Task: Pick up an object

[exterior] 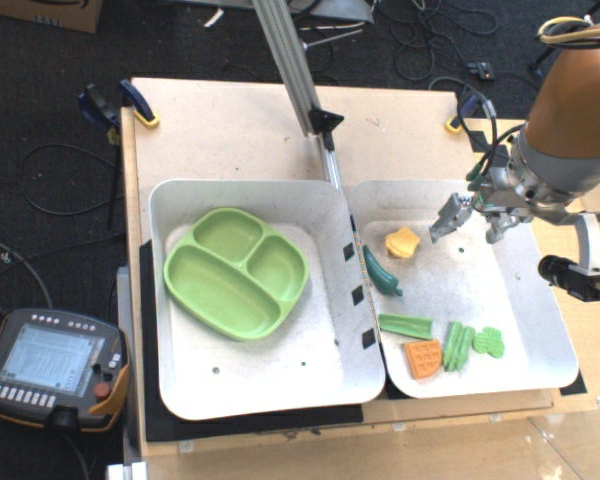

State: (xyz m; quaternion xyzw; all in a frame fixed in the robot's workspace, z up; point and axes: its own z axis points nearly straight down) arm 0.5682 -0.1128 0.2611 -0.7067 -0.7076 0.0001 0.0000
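Likeliest target is judged to be the yellow piece (402, 242), since it lies nearest the gripper (470, 218). Risk: it looks small, lumpy and rounded, so it could be squeezed out sideways or nudged across the right bin (525, 298) if the descent is off-centre; nothing is seen between the fingers, so no hold can be claimed. Whether the fingers are spread or closed can't be told at this angle. The yellow piece is a pale orange-yellow toy, lying flat in the right bin's upper-left part. Just below-left of it a dark green curved piece (382, 273) is seen, close enough to be clipped. Well below it lie a green stick (405, 324), an orange waffle-like block (423, 357) and green leafy pieces (472, 344). Left of it, in the left bin (180, 368), a green divided plate (236, 271) is set.
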